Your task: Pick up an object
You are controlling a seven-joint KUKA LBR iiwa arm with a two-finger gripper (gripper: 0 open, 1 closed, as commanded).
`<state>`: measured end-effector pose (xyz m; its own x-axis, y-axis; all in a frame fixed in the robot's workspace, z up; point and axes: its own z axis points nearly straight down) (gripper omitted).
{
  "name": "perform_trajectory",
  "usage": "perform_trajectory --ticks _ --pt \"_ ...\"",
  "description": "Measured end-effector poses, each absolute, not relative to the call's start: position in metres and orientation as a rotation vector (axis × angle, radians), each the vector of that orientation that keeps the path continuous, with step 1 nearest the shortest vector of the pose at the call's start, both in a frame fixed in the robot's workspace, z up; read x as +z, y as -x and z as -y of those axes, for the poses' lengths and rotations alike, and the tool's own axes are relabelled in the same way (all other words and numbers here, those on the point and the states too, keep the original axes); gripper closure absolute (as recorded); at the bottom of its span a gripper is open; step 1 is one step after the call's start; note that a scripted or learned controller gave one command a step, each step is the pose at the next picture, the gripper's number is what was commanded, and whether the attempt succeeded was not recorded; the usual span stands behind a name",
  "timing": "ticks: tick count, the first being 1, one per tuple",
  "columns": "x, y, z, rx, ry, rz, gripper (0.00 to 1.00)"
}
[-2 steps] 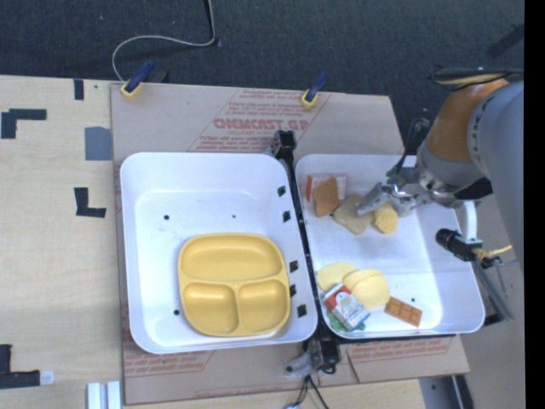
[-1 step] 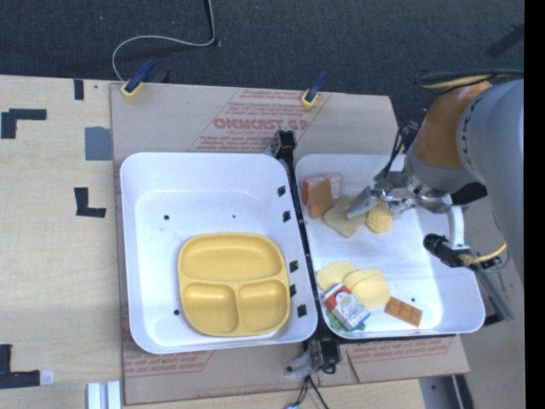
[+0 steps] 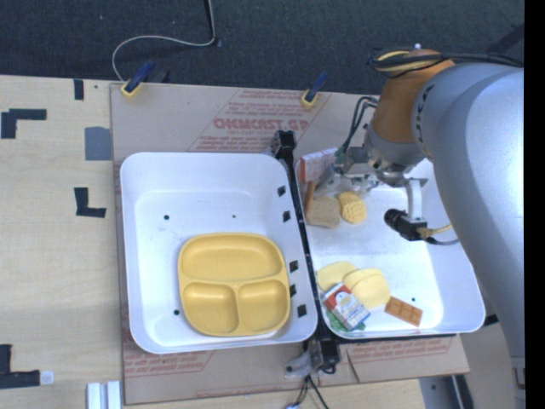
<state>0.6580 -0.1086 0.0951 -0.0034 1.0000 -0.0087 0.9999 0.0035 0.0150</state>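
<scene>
Objects for picking lie in the right bin [image 3: 443,271], in two groups. Far group, near the bin's far-left corner: a tan bread-like piece [image 3: 323,212] against the left wall, a small yellow ridged piece [image 3: 352,208] just beside it, and a red-and-white packet [image 3: 313,165] beyond them at the far wall. Near group, along the bin's near edge: pale yellow slices [image 3: 356,281] overlapping one another, a small red, white and green carton [image 3: 346,307] touching them on the near side, and a brown wafer-like block [image 3: 403,312] just beside the slices toward the near-right corner.

End effector [image 3: 358,175]: positioned over the far group, directly above the yellow ridged piece and the bread-like piece. Finger opening cannot be determined from this angle, and no object is visibly between the fingers. The orange band [image 3: 396,109] and grey arm [image 3: 485,160] extend from the end effector toward the right edge of the tabletop.

Left bin [image 3: 145,228]: contains a yellow three-compartment tray [image 3: 234,282], lying flat toward the bin's near-right corner.

Both bins rest side by side on a cardboard sheet [image 3: 247,118] covering the wooden tabletop [image 3: 43,254].
</scene>
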Motion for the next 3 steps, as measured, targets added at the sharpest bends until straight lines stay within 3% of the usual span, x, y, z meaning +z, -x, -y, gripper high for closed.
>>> perform_trajectory --ticks 1,2,3 --pt "0.09 -0.654 0.1 -0.001 -2.211 -2.207 0.0" --pt "0.09 -0.642 0.152 0.015 -2.219 -2.216 0.0" --pt "0.089 -0.671 0.098 -0.001 -2.213 -2.222 0.0"
